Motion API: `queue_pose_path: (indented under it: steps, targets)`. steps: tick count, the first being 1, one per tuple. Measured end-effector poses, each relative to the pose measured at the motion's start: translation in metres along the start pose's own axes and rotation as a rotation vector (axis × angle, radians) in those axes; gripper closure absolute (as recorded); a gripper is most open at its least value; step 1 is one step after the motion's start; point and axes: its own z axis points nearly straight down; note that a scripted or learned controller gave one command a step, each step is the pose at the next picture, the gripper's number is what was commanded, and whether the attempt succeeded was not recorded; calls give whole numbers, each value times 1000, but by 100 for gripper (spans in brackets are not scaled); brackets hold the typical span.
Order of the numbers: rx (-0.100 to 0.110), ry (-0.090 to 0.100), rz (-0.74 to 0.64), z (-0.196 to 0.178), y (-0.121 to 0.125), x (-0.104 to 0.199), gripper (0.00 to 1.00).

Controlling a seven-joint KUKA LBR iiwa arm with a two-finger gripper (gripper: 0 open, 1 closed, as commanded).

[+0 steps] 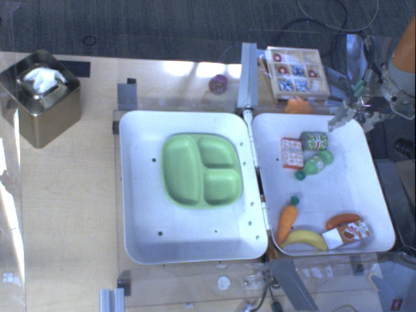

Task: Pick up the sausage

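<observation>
The arm (404, 70) is cut off by the right edge, so little beyond its orange band and wrist is seen; the gripper (351, 109) is blurred against the clutter at the right bin's (377, 174) far corner; the sausage (342, 220) is partly covered along its near side by a white carton (348, 234); the print on that carton, on the small red card (292, 153) and on the green can (314, 140) is too small to be read; the cable (338, 8) is cut by the top edge.

Reddish-brown sausage (342, 220), lying flat, right bin's near corner
</observation>
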Motion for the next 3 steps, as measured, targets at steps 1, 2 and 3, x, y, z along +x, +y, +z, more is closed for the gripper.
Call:
queue_pose_path:
  steps: [1, 2, 3]
  targets:
    - [-1, 0, -159, 57, -58, -20, 0]
    - [1, 2, -89, 149, -137, -6, 0]
    - [-10, 0, -219, 165, -132, -23, 0]
